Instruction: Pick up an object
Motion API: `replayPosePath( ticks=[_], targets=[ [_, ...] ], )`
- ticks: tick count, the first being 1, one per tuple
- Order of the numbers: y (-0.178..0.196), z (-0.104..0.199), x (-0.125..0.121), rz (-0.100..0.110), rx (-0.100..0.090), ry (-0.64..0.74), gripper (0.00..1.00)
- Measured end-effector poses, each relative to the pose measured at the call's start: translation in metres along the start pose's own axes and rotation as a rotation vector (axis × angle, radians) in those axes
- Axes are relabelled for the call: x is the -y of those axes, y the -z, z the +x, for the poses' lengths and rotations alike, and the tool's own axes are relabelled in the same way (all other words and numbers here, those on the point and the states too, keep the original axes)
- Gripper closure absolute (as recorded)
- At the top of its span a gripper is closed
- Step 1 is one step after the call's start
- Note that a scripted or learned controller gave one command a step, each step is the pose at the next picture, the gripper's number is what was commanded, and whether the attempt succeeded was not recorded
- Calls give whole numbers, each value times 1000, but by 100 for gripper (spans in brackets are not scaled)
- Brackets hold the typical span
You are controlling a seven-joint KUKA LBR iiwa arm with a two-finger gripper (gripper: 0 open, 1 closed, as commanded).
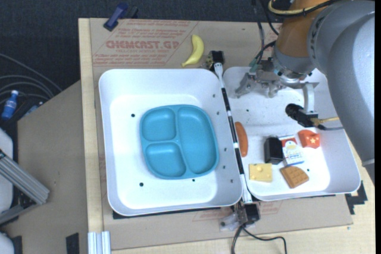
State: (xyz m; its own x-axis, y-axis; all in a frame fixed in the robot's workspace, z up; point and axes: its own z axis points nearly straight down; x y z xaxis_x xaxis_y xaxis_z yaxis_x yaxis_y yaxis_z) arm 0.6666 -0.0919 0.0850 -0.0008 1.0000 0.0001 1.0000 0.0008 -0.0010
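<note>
Sausage (241, 138) lying against right bin's (339, 178) left wall, cheese (260, 172), cracker (294, 176) and small box (292, 151) nearby. Gripper (262, 81) low at far end, apparently spread and empty, though hard to tell. Best lowered squarely astride one item, away from the wall.

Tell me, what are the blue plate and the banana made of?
The blue plate looks like moulded plastic: uniform colour, soft sheen, rounded compartments. The banana is probably a plastic toy, given its flat, even yellow, though a real one can't be ruled out.
</note>
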Motion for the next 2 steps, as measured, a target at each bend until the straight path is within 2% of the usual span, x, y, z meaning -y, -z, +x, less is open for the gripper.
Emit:
replayPosePath(
  ticks=[1, 2],
  targets=[
    [-1, -15, 84, 2, 0, -2, 0],
    [0, -10, 12, -2, 0, 0, 0]
  ],
)
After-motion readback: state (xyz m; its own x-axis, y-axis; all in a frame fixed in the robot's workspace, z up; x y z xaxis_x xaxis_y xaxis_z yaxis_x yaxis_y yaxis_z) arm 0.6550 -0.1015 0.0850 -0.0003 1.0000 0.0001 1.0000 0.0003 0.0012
